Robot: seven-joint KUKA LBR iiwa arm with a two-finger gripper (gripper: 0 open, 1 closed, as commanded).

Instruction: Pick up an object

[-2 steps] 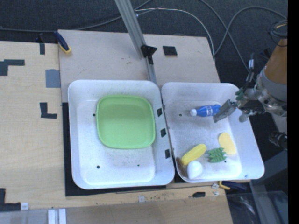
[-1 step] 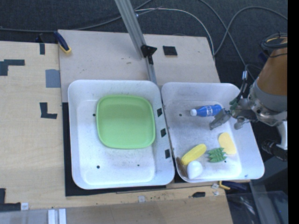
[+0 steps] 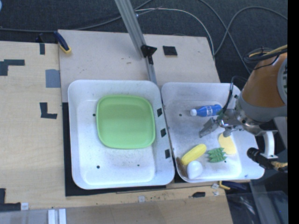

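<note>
Objects for picking, right bin (image 3: 174, 101): blue bottle (image 3: 205, 110) lying on its side near the far wall; yellow corn-shaped piece (image 3: 193, 153) and white rounded item (image 3: 194, 169) at the near edge; green spiky toy (image 3: 216, 155) beside them; pale yellow piece (image 3: 228, 144) just right of it. End effector (image 3: 209, 128) hovers mid-bin, fingers spread, nothing between them; bottle just beyond, corn piece just nearer. Left bin (image 3: 79, 125): green square plate (image 3: 125, 121). Desk (image 3: 28, 139) bears both bins.
</note>
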